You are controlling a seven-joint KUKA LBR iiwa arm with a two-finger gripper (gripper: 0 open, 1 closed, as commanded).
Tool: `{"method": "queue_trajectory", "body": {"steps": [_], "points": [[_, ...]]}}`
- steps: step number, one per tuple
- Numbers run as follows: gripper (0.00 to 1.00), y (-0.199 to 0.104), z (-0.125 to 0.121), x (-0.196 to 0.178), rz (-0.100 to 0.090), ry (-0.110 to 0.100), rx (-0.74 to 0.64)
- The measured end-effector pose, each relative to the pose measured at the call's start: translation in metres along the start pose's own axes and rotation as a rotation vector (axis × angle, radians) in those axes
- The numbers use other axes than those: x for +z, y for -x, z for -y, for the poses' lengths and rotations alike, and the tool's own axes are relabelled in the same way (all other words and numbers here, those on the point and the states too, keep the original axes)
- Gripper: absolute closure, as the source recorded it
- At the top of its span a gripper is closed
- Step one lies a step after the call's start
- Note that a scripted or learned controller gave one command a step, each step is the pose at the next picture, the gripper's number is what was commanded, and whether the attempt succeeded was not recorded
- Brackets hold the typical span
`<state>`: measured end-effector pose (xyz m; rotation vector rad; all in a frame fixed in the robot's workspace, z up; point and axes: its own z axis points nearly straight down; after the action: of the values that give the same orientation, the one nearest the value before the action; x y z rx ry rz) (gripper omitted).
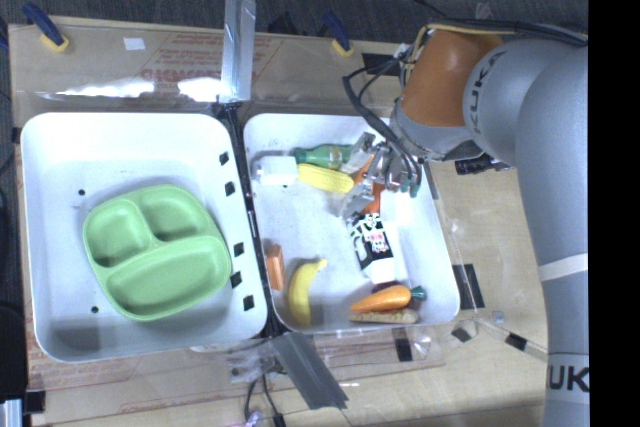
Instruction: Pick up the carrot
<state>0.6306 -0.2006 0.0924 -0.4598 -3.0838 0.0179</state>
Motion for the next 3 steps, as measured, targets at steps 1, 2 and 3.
{"method": "queue_trajectory", "body": {"steps": [1,2,3], "points": [[0.0,-0.114,-0.08,-0.006,0.021,0.017,-0.054],[0.0,-0.061,0.022,-0.072,0.029,0.01,-0.114],[0.0,0.024,0.004,-0.015,0.043,0.013,-0.16]]}}
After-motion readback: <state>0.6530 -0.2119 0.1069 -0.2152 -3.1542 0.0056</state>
